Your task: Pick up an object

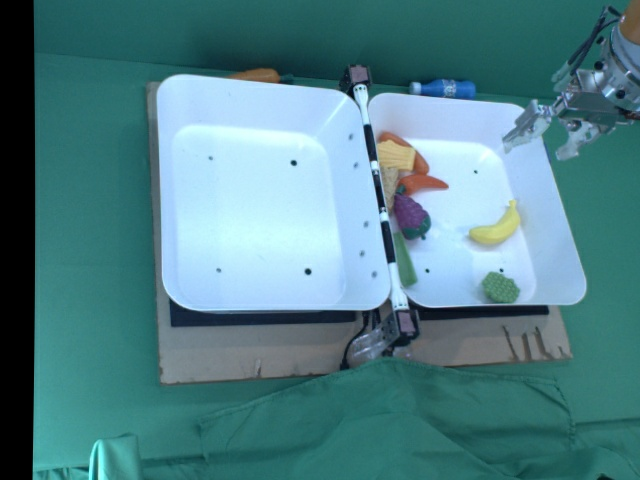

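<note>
Glossy white plastic bins (265,108) on matt brown cardboard (250,358), over wrinkled green cloth (400,418)

A blue bottle (443,89) lies outside the bins at twelve o'clock of the right bin, an orange toy (256,75) behind the left bin; cardboard (250,353) underlies both.

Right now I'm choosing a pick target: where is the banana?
The banana lies in the right bin, toward its right side, above the green bumpy toy and right of the purple grapes.
</note>
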You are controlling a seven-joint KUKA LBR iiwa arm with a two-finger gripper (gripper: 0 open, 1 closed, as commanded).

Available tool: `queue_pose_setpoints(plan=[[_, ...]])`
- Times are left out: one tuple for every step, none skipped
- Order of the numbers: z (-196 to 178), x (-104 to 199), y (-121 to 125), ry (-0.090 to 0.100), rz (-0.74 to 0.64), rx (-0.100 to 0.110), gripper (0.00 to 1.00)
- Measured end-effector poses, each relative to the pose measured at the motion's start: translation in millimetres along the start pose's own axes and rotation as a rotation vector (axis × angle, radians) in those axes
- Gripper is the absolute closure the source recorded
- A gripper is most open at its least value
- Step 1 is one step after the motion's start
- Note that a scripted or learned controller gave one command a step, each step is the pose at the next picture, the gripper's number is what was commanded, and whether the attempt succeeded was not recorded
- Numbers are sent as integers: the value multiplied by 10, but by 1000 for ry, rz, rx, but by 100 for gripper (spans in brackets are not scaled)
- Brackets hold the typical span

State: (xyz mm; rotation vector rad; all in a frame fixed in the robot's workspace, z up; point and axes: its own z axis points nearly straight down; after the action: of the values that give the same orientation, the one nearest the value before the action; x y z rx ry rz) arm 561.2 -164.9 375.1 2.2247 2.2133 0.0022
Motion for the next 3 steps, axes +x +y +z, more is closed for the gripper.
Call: queue_pose_setpoints(plan=[[0,0,0,0,0,0,0],[432,64,20,0,-1,3,0],[836,66,-16,0,-1,4,0]])
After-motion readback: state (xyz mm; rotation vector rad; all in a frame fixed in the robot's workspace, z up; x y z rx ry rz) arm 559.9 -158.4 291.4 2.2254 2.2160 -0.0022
